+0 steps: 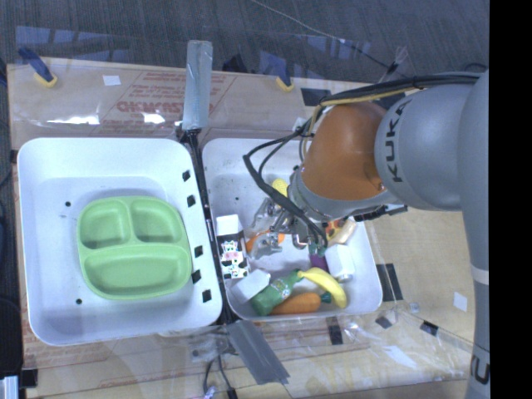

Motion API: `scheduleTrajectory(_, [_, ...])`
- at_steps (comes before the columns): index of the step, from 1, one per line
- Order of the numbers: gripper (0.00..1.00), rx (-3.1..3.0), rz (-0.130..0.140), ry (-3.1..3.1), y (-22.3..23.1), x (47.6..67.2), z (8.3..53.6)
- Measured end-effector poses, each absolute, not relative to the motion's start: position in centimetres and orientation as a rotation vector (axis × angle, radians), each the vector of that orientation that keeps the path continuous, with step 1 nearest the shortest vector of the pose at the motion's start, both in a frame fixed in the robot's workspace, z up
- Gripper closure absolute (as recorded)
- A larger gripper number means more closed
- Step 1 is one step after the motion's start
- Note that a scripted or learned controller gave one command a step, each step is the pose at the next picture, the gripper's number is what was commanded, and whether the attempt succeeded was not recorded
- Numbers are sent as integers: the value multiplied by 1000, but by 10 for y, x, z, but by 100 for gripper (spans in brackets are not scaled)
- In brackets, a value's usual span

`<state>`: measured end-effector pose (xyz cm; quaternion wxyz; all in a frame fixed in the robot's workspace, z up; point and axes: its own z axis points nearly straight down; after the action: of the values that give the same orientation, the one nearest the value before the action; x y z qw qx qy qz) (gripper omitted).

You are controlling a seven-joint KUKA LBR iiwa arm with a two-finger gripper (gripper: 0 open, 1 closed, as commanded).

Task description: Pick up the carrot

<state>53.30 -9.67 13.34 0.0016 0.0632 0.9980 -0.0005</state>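
Observation:
The carrot (297,303) is orange and lies along the front wall of the right bin (229,165), between a green bottle (270,296) and a yellow banana (327,283). My gripper (281,229) hangs over the middle of that bin, a short way behind the carrot and apart from it. A small orange piece (269,240) shows at the gripper's tip; what it is I cannot make out. The grey and orange wrist hides the back right part of the bin.
A white box with a printed face (232,252) lies against the right bin's left wall, and a white bottle (339,260) lies at its right side. The left bin (50,165) holds a green divided plate (133,246).

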Motion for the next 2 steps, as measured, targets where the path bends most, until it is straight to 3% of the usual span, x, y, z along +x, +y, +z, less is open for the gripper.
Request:
scheduleTrajectory(1, [100,318,-2,3118,-111,478,208])
scheduleTrajectory(2, [0,317,0,3124,-110,477,205])
